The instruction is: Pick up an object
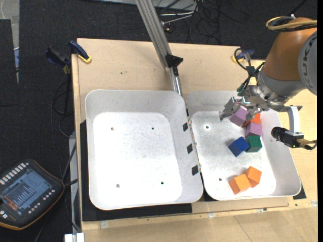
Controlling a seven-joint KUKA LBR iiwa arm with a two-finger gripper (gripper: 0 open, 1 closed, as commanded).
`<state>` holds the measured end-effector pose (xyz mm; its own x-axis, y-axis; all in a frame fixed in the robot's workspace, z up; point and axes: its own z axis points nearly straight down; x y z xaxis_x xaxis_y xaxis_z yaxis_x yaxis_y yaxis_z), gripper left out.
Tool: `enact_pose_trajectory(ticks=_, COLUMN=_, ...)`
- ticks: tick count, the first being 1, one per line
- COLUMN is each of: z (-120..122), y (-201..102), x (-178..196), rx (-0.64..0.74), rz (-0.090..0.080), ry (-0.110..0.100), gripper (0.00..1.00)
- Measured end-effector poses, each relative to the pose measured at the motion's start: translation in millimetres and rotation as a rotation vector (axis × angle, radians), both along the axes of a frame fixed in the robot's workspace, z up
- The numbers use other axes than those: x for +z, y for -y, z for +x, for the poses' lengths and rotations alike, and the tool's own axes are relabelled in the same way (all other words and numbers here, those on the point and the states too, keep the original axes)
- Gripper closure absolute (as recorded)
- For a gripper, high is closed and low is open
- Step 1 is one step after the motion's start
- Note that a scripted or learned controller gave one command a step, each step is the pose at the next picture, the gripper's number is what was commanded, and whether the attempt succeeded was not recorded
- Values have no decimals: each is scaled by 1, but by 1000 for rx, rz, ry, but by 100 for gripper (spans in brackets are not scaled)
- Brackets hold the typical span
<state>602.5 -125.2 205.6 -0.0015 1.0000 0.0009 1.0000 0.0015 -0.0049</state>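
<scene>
Bench (131,64): pale wooden board, two shallow white bins side by side, touching along a central seam.

Left bin (96,110): centre-left of frame, floor bare and speckled, ample open room to all four walls.

Right bin (212,185): centre-right of frame, holds all blocks; its left half and lower-left corner are open floor.

Arm (290,54): grey with orange band, enters from upper right of frame, wrist over the right bin's upper wall.

Gripper (241,107): at the right bin's upper-right area, directly over a purple block (238,117). Whether the fingers are spread or closed, and whether they have hold of the block, cannot be told.

Second purple block (255,128): just below-right of the first, with a small orange block (256,118) above it.

Green block (255,143): touching the blue block (238,146) to its left, mid-bin.

Two orange blocks (240,183) (254,175): together near the bin's lower wall, apart from the rest.

Tablet pendant (25,190): lower-left corner of frame, off the bench.

Clamps (78,51): at the bench's upper corners.
</scene>
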Motion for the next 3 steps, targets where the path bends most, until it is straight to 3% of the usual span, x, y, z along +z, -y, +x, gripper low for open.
enact_pose_trajectory(ticks=1, z=0, y=0, x=3, rx=-1, rz=-1, ry=4, gripper=0)
enact_pose_trajectory(ticks=3, z=3, y=-5, x=-89, rx=-2, rz=-1, ry=0, gripper=0)
